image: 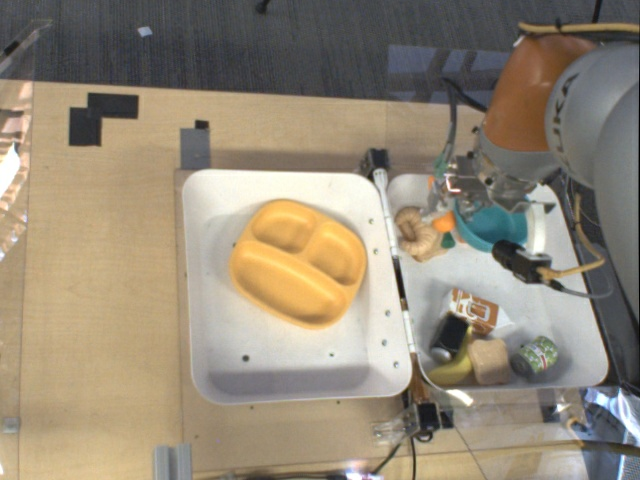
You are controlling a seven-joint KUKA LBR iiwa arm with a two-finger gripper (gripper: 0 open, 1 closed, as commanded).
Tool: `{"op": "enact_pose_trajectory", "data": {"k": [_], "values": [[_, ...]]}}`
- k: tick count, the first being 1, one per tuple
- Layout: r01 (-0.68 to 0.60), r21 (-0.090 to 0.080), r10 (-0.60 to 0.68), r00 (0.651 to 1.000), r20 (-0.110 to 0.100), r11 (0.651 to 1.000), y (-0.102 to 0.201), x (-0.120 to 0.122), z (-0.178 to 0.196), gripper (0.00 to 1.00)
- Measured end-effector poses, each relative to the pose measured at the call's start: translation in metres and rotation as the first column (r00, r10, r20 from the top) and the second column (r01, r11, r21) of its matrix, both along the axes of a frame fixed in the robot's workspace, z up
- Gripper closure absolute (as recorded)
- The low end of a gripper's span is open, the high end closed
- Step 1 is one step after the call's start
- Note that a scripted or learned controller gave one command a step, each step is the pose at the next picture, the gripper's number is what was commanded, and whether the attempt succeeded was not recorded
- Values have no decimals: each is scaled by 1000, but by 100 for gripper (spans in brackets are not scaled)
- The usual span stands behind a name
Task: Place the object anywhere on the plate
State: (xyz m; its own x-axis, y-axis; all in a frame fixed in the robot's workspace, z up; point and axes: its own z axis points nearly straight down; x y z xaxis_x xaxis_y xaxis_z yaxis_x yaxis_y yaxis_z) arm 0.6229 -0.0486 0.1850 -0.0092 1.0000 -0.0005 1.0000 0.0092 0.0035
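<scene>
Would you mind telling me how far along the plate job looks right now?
Nothing looks done yet: the yellow three-compartment plate in the left white bin has nothing on it. In hand: the gripper is low over the top of the right white bin, beside a tan pastry-like item and a teal object; whether it grips anything is unclear. Left: lifting an object, carrying it over and releasing it on the plate.

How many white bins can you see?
2. The left bin holds the yellow plate. The right bin sits beside it, with small things under the arm.
</scene>
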Motion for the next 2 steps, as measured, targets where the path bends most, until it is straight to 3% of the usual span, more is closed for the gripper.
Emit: {"op": "enact_pose_trajectory", "data": {"k": [1,2], "values": [[-27,7,27,1000,2,1000,106,4,16,100],[-18,1,18,1000,2,1000,99,4,17,0]]}}
